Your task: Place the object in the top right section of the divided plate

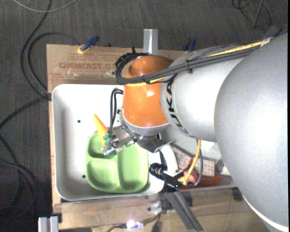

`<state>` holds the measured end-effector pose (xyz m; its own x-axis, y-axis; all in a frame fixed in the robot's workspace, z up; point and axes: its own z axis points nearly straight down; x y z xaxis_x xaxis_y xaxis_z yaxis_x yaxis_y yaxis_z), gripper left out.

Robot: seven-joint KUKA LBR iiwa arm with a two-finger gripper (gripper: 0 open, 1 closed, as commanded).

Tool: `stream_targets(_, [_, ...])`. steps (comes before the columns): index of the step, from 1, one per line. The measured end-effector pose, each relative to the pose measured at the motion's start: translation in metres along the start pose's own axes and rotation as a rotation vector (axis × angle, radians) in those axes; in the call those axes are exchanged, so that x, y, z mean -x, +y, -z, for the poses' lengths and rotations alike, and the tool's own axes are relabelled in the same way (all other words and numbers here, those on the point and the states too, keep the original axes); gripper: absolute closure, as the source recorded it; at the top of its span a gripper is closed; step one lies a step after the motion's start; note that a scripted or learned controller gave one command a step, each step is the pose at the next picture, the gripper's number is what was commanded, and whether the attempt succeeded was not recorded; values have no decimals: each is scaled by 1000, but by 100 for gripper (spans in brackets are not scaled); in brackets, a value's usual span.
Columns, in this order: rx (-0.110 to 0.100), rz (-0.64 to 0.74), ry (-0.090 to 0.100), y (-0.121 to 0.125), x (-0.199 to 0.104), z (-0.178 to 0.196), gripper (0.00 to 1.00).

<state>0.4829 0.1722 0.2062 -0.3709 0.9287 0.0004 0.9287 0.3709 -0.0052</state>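
At the far left we are seeing black cables (19, 105) trailing over the dark carpeted floor (9, 47) beside the table. On the table a flat brown cardboard sheet (77, 64) is lying under the bins, with a blue clamp (88, 43) sitting at its back left corner. The shallow white left bin (67, 129) is taking up the left part of the table. Inside it, toward its front right, a light green divided plastic plate (117, 175) is resting on the bin floor. A small orange carrot-shaped object (100, 123) is lying tilted at the plate's upper left edge, its tip pointing toward the bin's back left. The gripper (108, 146) is hanging right over that edge of the plate, just beside the carrot's lower end; we cannot tell whether its fingers are spread or closed, nor whether they are touching the carrot. Above and to the right, the grey arm with its orange band (142, 100) is covering the bin's right side. Further right, the second white bin (203, 170) is peeking out under the arm, holding reddish items (210, 180) we cannot identify.
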Motion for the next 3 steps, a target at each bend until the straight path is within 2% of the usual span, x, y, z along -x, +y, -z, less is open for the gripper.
stream_targets(1, [0, 251, -1, 15, -37, -4, 100])
stream_targets(2, [5, 836, -3, 13, -28, 24, 100])
stream_targets(3, [6, 878, -3, 13, -28, 53, 100])
